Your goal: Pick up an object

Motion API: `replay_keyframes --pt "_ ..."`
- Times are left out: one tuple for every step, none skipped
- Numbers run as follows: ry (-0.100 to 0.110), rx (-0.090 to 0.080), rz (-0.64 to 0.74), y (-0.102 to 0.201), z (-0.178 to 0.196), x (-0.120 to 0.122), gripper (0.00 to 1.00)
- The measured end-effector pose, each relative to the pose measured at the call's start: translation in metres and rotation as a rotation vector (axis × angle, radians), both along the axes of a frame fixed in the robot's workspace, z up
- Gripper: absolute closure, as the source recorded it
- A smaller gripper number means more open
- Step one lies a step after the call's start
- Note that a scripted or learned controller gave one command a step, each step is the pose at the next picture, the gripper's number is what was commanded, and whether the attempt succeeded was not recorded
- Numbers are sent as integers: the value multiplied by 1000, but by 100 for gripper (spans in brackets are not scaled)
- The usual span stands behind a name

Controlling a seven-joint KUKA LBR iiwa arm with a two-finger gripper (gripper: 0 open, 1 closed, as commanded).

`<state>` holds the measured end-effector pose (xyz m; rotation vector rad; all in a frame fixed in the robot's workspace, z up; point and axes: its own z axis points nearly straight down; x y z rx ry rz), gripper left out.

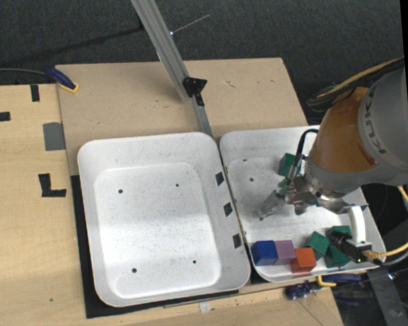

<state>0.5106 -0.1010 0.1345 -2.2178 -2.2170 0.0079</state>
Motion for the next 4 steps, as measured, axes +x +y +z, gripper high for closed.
replay_keyframes --pt "-4 -1 1 0 -45 -1 0" --pt "-2 1 2 1 -34 -1 100" --pt "-11 -1 2 5 28 -4 100" --pt "-13 -2 2 -1 89 -4 100"
